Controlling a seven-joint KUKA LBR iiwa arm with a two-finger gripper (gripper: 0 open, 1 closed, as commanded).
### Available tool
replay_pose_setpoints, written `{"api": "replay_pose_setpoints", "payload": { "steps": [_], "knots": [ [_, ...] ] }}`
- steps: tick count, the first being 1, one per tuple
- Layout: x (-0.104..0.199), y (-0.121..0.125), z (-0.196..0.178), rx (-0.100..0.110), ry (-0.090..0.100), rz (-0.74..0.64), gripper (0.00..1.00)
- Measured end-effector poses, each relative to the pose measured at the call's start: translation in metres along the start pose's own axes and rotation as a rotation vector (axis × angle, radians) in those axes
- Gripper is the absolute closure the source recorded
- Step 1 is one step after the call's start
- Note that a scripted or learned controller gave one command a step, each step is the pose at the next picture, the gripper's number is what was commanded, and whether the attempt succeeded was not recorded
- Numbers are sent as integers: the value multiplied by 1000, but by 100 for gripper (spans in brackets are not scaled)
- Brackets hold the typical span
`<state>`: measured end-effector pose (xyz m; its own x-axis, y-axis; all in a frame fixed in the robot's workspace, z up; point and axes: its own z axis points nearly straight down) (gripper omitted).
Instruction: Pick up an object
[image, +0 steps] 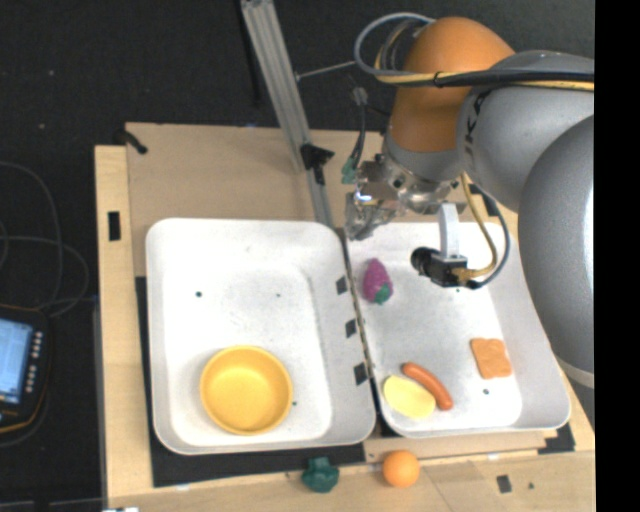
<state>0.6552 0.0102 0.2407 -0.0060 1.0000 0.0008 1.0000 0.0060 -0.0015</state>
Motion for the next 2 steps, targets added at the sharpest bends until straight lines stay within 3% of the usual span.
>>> {"api": "replay_pose_setpoints", "payload": {
  "steps": [1,2],
  "knots": [
    [44,1,-6,-3,1,-1,100],
    [42,1,-6,-2,0,4,0]
  ]
}}
